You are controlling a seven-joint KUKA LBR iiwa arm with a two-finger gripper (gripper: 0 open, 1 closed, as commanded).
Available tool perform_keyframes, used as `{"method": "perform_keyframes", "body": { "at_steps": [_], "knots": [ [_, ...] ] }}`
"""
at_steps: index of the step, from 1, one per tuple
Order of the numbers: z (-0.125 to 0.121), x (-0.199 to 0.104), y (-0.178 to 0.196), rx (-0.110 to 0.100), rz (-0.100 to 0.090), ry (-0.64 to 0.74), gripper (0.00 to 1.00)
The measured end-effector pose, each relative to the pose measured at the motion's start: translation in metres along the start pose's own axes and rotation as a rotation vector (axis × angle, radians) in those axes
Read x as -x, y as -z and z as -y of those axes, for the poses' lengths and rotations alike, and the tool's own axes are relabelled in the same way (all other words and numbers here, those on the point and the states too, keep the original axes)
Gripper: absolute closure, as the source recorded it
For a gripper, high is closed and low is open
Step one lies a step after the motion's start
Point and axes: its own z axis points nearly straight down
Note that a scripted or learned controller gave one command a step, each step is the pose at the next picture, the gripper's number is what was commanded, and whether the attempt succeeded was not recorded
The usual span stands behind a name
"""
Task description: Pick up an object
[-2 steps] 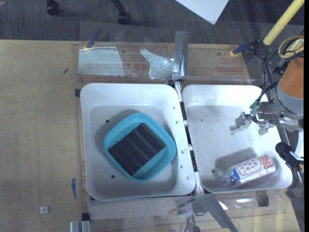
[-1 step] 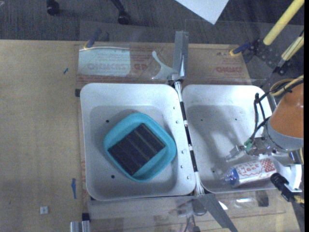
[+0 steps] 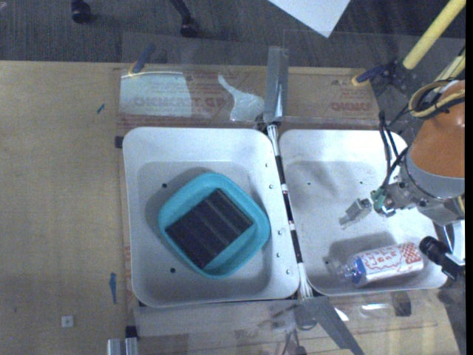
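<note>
Claw: the gripper is hanging over the middle of the right bin, its grey fingers pointing left; it is gripping nothing, and whether the jaws are spread or closed I cannot tell at this size.
Arm: the grey arm with the orange band is reaching in from the right, trailing dark cables above the wrist.
Bottle position: the plastic bottle is lying on its side along the near wall of the right bin, cap toward the left, just below the claw and apart from it.
Bottle handling: it is looking light and thin-walled, likely empty or nearly so; the round, smooth body is probably going to roll or squirt out under a pinch and dent if squeezed hard.
Where to hold: I am judging the labelled middle of the body, jaws closing across its width, as the safest spot; the neck is narrower but sitting close to the bin wall.
Other candidate: the teal container with a dark ribbed insert is sitting tilted in the left bin, wide, stiff and awkward for two fingers.
Surface: the bin floors are looking smooth, white and slippery.
Room: the bins are resting on a wooden bench; a chair base is standing on dark floor beyond.
</note>
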Motion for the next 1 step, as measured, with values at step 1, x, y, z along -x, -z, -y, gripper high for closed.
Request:
{"method": "perform_keyframes", "body": {
  "at_steps": [1],
  "knots": [
    [0.0426, 0.0848, -0.1018, 0.008, 0.008, 0.127, 0.00]
  ]
}}
